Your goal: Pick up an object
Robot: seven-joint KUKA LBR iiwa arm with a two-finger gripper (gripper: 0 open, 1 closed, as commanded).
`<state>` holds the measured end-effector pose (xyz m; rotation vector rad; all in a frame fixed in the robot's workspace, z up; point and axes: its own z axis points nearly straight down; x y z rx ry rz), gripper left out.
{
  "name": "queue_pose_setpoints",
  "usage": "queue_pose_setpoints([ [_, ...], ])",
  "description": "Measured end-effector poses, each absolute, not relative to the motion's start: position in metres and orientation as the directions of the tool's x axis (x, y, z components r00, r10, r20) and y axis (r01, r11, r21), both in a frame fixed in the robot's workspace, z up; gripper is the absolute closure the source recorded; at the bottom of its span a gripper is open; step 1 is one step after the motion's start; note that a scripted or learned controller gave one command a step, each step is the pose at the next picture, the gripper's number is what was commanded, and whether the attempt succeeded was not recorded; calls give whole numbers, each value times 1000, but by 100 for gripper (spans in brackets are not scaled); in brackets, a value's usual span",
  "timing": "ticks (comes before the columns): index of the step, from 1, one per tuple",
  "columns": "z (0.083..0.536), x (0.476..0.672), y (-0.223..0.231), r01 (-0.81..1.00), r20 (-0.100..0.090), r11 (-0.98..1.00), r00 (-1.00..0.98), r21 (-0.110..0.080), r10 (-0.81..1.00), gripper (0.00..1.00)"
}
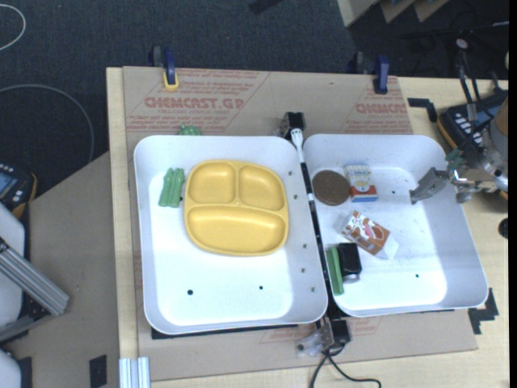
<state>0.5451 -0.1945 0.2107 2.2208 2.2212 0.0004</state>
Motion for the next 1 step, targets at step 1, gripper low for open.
queue_pose_setpoints([
  [1, 359, 589, -190, 1000, -7, 5, -5, 21, 1000, 0],
])
